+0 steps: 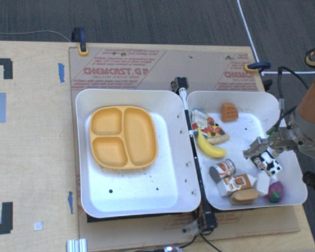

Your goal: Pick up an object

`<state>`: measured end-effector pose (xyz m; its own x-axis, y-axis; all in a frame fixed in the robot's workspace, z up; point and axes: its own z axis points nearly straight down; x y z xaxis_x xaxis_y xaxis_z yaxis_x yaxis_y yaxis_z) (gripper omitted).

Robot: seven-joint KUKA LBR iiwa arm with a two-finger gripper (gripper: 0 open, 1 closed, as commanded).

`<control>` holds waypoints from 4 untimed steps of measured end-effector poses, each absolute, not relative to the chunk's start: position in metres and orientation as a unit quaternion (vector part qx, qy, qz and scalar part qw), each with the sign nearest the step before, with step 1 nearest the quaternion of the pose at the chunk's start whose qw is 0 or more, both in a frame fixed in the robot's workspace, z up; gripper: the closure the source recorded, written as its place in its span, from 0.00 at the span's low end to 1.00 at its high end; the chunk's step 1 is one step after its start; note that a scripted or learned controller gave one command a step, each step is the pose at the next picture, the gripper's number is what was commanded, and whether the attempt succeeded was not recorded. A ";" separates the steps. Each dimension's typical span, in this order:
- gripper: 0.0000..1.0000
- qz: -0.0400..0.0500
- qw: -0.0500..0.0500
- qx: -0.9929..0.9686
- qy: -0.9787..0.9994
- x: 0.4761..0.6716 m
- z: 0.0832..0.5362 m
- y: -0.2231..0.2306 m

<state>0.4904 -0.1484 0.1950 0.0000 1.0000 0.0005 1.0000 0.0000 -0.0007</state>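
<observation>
The cow toy (270, 164) lies near the right bin's (252, 105) right edge, with the gripper (257, 150) just above it, touching or nearly so; whether it is wide or narrow I cannot tell. Around it lie a banana (210, 147), pizza slice (210, 128), can (224, 169), carton (238, 183) and bread (229, 112). A yellow plate (123, 137) sits in the left bin (147, 193).
</observation>
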 end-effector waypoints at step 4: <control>0.00 -0.007 0.007 -0.704 -0.710 0.540 0.090 -0.215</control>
<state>0.5399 -0.2146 0.0904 -0.0085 0.9998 0.0204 1.0000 0.0085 0.0001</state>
